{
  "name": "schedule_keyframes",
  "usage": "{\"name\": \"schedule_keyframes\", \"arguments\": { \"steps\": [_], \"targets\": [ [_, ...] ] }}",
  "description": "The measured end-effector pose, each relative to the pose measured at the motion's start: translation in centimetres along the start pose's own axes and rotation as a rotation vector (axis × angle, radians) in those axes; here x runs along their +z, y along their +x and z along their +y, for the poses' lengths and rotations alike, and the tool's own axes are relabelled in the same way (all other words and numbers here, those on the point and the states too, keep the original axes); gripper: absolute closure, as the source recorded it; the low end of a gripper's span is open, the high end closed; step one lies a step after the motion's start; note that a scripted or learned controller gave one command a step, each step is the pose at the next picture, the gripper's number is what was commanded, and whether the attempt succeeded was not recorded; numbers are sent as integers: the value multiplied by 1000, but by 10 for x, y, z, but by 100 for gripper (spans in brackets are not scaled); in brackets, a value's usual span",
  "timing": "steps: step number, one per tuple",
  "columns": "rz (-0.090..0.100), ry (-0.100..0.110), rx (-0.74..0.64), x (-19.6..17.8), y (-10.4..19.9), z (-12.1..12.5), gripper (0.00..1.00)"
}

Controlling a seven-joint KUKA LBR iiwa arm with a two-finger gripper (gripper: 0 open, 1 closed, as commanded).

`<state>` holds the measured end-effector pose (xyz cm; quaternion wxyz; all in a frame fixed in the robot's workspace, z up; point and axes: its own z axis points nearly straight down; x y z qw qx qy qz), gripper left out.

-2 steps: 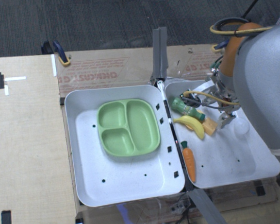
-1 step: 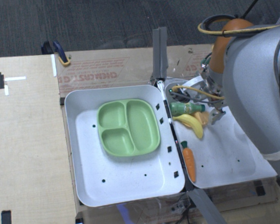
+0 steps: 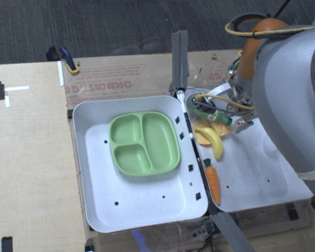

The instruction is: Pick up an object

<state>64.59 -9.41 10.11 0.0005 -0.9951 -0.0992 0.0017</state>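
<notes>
From above, the tool sat low in the right bin, near its back left corner; whether it was open or gripping anything could not be told. A banana lay just beside it, a carrot along the left wall. A green divided plate rested in the left bin.

Mirrored red print on the cardboard sheet behind the bins

A cardboard sheet lies just behind the left white bin, and along it runs a band of red lettering that reads backwards; one word looks like "CHEMICAL" reversed, though the letters are too blurred to be sure, and a smaller red line beneath it cannot be made out. No other writing, number or brand is legible
</notes>
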Motion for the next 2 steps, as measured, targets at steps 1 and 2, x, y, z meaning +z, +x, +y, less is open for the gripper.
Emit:
{"name": "schedule_keyframes", "arguments": {
  "steps": [1,2],
  "targets": [
    [0,-1,-25,10,2,-1,100],
    [-3,0,-27,1,2,0,100]
  ]
}}
